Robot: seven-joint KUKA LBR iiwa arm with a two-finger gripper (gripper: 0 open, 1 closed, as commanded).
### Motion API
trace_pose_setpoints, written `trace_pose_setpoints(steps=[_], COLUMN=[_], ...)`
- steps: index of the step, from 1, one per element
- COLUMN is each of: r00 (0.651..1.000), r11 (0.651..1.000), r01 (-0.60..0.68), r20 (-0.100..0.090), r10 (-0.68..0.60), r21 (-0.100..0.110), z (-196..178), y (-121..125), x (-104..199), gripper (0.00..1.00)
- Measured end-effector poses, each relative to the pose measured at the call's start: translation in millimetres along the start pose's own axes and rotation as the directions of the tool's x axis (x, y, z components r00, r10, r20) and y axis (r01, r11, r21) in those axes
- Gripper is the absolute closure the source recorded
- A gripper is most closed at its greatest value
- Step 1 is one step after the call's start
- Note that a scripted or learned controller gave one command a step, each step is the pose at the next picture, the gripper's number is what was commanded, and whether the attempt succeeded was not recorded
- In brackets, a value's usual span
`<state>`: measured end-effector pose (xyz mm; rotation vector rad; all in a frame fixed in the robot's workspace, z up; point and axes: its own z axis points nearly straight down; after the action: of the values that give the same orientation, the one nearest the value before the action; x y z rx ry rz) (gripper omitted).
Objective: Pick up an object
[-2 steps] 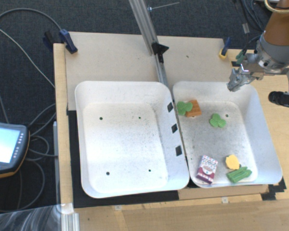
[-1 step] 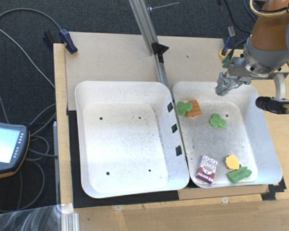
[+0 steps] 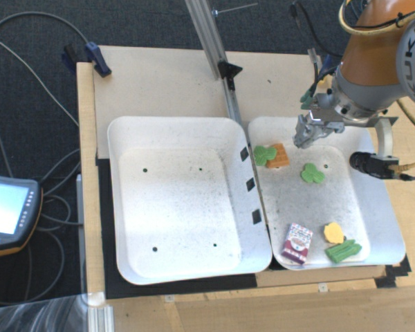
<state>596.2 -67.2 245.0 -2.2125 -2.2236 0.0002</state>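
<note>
- The grey arm with its orange band (image 3: 380, 23) reached in from the right, and its gripper (image 3: 306, 135) hung over the far part of the right bin (image 3: 380, 213)
- How far the fingers stood apart could not be told, since they were small and dark against the wrist; nothing showed between them
- Just near and left of the gripper lay an orange block (image 3: 279, 156) with a green piece (image 3: 264, 155) touching its left side, both close to the bin's left wall
- A second green piece (image 3: 312, 174) lay apart from them, towards the middle of the bin
- At the near end of the right bin lay a small purple-and-white packet (image 3: 298, 243), a yellow piece (image 3: 333, 232) to its right, and a green ridged piece (image 3: 343, 250) just near of the yellow one
- The left bin (image 3: 124, 133) sat beside the right one on the desk (image 3: 159, 81), its floor speckled with dark marks
- A metal rail (image 3: 207, 26) ran in from the far side down to the gap between the bins
- A handheld screen (image 3: 7, 213) lay off the desk at the left edge
</note>
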Motion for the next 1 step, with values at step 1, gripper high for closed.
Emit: trace_pose_setpoints(steps=[1], r00=[1.000], r11=[1.000], r01=[0.002], r20=[0.000], r10=[-0.002], r21=[0.000], z=[4.3], y=[-9.6], x=[57.9], gripper=[1.00])
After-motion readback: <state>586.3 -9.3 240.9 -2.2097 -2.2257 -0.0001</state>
